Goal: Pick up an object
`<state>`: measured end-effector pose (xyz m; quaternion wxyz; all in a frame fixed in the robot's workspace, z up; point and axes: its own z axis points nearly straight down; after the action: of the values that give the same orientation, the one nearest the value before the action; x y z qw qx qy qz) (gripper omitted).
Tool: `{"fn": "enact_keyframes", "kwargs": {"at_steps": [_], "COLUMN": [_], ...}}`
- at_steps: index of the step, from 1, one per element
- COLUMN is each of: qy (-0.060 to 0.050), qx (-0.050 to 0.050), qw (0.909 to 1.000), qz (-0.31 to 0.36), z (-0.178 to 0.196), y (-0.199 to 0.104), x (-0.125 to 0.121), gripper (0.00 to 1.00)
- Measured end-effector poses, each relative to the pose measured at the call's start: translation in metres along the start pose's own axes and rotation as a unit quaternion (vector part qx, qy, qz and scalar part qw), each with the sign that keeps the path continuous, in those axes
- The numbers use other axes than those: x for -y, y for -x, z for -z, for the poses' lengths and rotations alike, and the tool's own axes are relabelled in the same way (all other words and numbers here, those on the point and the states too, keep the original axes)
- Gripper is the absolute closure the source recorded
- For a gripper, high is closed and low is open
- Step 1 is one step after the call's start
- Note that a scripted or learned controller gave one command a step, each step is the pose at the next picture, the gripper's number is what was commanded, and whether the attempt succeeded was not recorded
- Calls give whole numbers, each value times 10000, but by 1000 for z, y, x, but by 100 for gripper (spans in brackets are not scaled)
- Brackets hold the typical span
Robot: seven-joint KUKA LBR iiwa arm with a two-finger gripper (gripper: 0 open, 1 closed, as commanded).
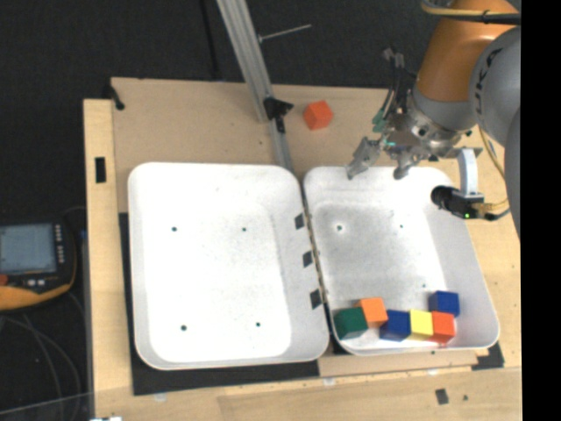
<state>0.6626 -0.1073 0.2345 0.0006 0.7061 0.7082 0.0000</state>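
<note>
Several small cubes lie along the near edge of the right bin (456,244): a green cube (351,321), an orange cube (374,310), a blue cube (396,324), a yellow cube (422,324), a red-orange cube (443,325) and another blue cube (445,303). My gripper (379,166) hangs over the far edge of the right bin, well away from the cubes. Its two fingers are spread apart with nothing between them.
A lone orange cube (318,115) sits on the bench behind the bins. A slanted metal rail (250,51) rises from the gap between the bins. The left bin (219,261) lies beside the right one. A handheld pendant (31,257) rests at far left.
</note>
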Motion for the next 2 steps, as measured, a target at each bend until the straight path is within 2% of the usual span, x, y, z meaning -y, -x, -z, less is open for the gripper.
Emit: {"fn": "enact_keyframes", "kwargs": {"at_steps": [1,2], "qy": [48,-1], "qx": [-7,7], "qw": [10000,10000], "qz": [25,1], "z": [103,98], "y": [-67,-63], "x": [3,4], "gripper": [0,0]}}
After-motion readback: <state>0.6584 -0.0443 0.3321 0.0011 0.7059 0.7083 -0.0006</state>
